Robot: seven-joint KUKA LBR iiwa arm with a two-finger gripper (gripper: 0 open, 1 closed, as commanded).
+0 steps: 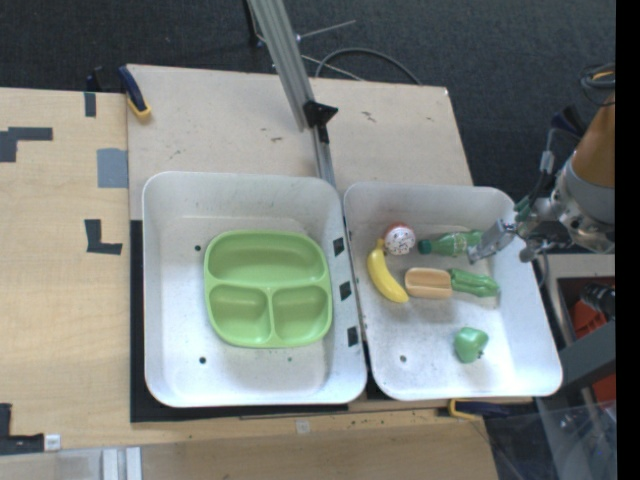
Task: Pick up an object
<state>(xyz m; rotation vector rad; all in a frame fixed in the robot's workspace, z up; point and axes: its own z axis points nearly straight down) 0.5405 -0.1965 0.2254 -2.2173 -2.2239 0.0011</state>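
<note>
The right bin [525, 368] holds several small items. A yellow banana [386, 276] lies near its left wall, with a white and red ball [399, 239] just above it. A green bottle [450, 243] lies on its side toward the back. A tan piece with a green end [450, 283] lies in the middle, and a small green lump [470, 344] sits nearer the front. My gripper [493, 240] hangs by the bin's right side, right beside the bottle's right end. Nothing shows in its grasp.
The left bin [165, 368] carries a green divided plate [268, 288]. A grey metal rail [285, 53] slants down from the top to the join between the bins. The arm's body [590, 183] stands over the right bin's right rim.
</note>
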